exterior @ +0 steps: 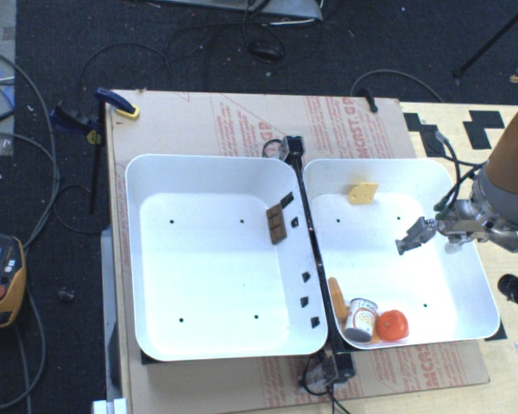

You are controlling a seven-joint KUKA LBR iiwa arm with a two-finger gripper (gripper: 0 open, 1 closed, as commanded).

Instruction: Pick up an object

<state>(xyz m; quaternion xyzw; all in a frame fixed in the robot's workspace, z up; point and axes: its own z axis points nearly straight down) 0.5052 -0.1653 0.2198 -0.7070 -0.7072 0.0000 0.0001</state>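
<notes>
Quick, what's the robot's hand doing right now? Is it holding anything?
Hand: above the right bin, nothing seen in it; whether it is open or closed cannot be told.

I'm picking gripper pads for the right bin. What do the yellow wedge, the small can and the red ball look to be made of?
Yellow wedge: matte, pale, probably foam or soft plastic, like toy cheese.
Small can: a glint at its rim suggests metal or glossy plastic, under a printed label.
Red ball: smooth with a slight highlight, likely plastic or rubber, tomato-like.
</notes>
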